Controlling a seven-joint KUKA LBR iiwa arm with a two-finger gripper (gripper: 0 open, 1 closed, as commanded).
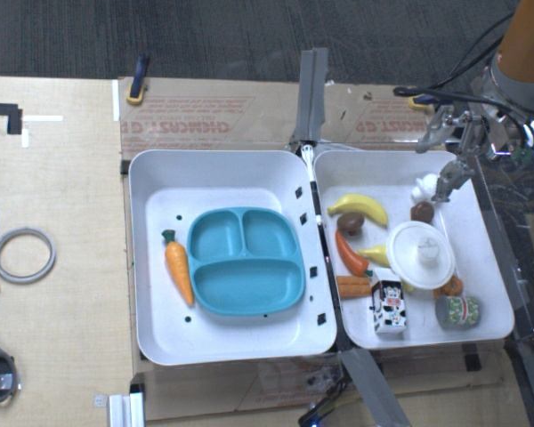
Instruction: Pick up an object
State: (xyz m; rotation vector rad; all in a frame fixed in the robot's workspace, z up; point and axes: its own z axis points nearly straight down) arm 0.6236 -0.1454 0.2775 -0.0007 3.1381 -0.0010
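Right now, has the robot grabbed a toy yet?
Not yet. The gripper has reached the right bin's far corner, beside a small white thing and a brown one. Nothing shows between its fingers, so gripping and lifting are left.

The arm [525, 34] wears an orange band above grey, bare-metal wrist hardware, with black cables looping beside it; finer markings seem blurred.

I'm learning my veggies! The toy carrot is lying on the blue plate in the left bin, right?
Not quite. The camera view shows the carrot in the left bin, but it lies on the bin's white floor beside the blue plate, along the plate's left edge, not on it.
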